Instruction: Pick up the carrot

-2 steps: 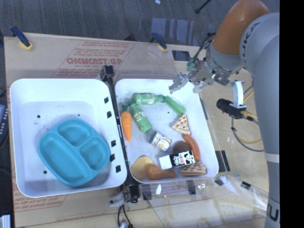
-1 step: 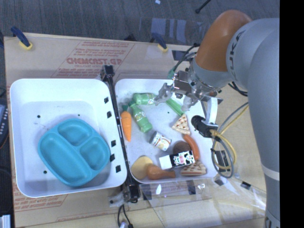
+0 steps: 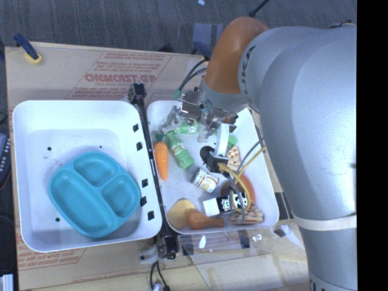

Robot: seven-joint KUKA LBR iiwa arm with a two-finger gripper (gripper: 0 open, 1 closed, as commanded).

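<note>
The carrot (image 3: 160, 160) lies lengthwise against the left wall of the right bin (image 3: 262, 162), beside a green bottle (image 3: 179, 150) that leaves it little room on that side. The tool (image 3: 195, 121) hangs over the bin's upper end, above the clutter (whether it is wide or narrow I cannot tell). A blue tray (image 3: 94, 191) sits in the left bin (image 3: 36, 120).

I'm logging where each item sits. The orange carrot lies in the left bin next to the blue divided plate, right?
Not quite. The camera view shows the orange carrot in the right white bin, along its left wall. The blue divided plate sits in the left white bin.
</note>
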